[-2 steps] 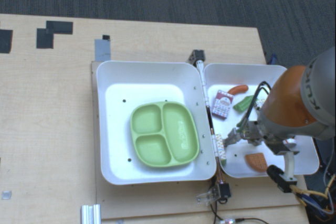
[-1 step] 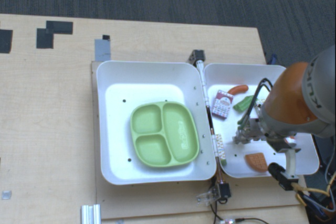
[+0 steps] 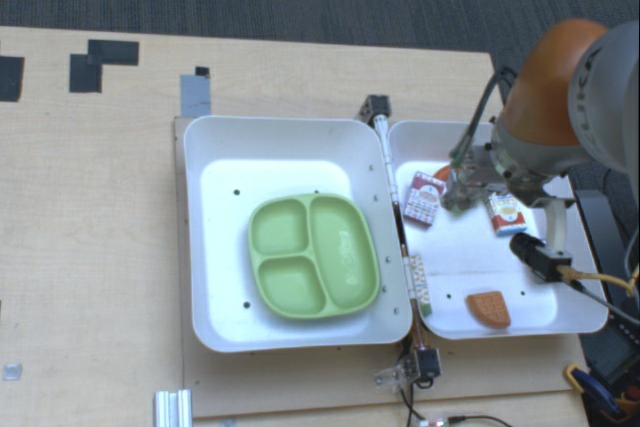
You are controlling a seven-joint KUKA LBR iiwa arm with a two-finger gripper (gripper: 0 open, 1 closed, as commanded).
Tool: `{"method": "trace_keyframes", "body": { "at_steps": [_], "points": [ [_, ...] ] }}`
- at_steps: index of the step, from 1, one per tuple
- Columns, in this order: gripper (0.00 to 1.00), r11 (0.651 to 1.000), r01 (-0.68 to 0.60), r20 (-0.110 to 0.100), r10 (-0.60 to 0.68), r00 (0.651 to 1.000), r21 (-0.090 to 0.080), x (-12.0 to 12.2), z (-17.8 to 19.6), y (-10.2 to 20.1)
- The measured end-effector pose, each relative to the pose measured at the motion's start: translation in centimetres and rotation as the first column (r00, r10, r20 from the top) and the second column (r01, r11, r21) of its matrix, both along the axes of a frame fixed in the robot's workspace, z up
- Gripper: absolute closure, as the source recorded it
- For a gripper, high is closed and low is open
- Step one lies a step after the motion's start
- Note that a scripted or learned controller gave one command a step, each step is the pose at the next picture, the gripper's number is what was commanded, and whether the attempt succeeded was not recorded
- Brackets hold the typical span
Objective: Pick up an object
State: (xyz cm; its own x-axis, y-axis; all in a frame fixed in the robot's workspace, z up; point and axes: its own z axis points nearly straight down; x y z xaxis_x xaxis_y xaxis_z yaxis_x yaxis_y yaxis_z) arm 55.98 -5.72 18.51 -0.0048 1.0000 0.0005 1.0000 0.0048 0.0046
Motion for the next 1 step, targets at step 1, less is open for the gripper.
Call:
{"method": "trace_keyframes", "body": {
  "at_steps": [1],
  "points": [
    [1.00,1.000,-0.002,0.000,0.002,1.000,0.000,6.81,3.46,1.69]
  ]
}}
